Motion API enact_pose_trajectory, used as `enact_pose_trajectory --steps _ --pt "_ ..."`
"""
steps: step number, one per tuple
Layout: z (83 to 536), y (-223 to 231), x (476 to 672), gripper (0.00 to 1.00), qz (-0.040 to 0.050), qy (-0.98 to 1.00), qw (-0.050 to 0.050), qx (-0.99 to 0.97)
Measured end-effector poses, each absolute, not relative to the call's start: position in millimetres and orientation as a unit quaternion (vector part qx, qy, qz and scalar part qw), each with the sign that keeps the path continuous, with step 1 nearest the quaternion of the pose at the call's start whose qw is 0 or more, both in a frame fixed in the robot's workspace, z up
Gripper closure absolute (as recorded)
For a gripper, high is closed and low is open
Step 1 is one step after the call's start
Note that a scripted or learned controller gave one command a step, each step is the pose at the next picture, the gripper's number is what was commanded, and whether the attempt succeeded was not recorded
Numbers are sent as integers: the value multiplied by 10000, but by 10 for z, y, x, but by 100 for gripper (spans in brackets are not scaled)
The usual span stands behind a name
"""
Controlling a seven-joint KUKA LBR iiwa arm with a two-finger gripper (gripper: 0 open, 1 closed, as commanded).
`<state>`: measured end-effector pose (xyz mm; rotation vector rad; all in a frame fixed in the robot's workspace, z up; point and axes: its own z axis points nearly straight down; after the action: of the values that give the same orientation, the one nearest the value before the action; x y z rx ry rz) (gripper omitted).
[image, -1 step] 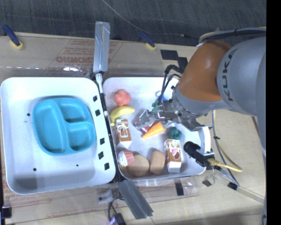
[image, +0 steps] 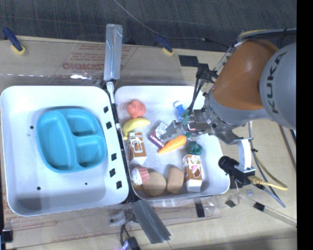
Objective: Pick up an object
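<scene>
Dark carpet borders a wooden counter (image: 281,139) bearing two white bins side by side. Nearest the lower edge, in the right bin (image: 151,95), lie a cupcake (image: 139,176), two brown potatoes (image: 165,181) and a small carton (image: 193,172). Beyond them a second carton (image: 137,145) sits by the divider, and the carrot (image: 171,145) lies near the bin's centre, its long axis slanting from lower left to upper right, green top (image: 194,148) towards the arm. The pincer (image: 183,125) hangs just above the carrot beside a purple packet (image: 159,134); whether it is open or closed cannot be told. Farther back lie a banana (image: 135,124), a pink ball (image: 136,108) and a blue item (image: 179,108). The left bin (image: 21,103) holds a blue tray (image: 72,138). A good grasp would probably straddle the carrot across its short axis, near mid-length, clear of the packet.
</scene>
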<state>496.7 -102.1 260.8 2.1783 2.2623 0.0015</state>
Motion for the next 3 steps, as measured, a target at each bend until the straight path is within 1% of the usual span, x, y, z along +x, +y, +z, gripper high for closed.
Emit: enact_pose_trajectory --steps 1,2,3 --pt "921 -1459 5084 0 1 7517 -2 6595" --pt "915 -1461 5079 0 -3 7516 -6 6596" --pt "922 -1878 5595 0 -2 7925 0 6098"
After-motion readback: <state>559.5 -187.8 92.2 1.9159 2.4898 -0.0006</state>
